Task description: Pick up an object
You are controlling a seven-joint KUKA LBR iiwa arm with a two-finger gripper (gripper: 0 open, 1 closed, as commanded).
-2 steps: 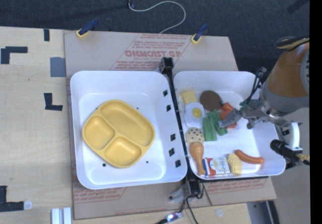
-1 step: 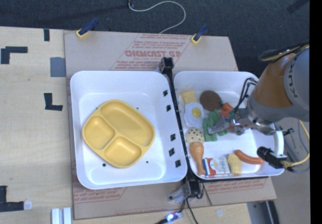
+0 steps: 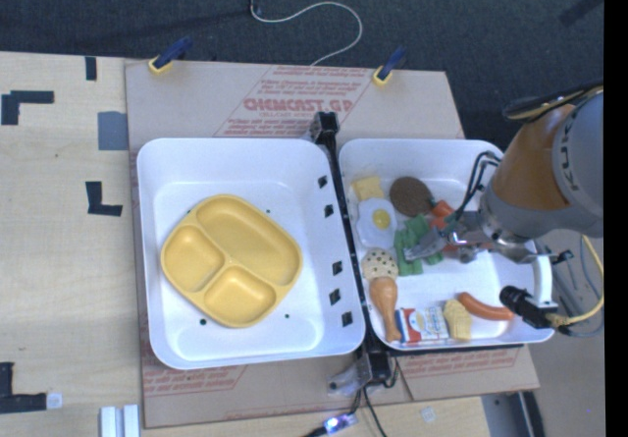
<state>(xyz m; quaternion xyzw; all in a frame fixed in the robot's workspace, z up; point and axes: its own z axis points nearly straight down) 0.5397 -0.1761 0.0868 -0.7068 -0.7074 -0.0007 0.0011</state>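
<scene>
Using the divider (image 3: 339, 229) between the two bins as the landmark, left to right: well left of it sits a yellow divided plate (image 3: 231, 258) in the left bin (image 3: 157, 170), nothing else in there; just right of the divider there's a fried egg toy (image 3: 378, 222), with a yellow block (image 3: 367, 189) above it and a drumstick (image 3: 384, 296) below; a bit further right, a brown patty (image 3: 410, 193), a green leafy piece (image 3: 416, 234) and a small carton (image 3: 424, 323); far right near the rim of the right bin (image 3: 471, 148), a corn piece (image 3: 456, 317) and a sausage (image 3: 484, 305).

The claw (image 3: 424, 250) is down low over the green leafy piece, right of the egg — can't tell how far apart its tips are or whether anything's actually between them, it's too cluttered there.

My guess is it's going for the leafy piece; that one looks flat and floppy, so I'd come straight down and pinch a raised edge — and stay off the egg and patty beside it; a slow lift would show quickly whether it really caught.
</scene>
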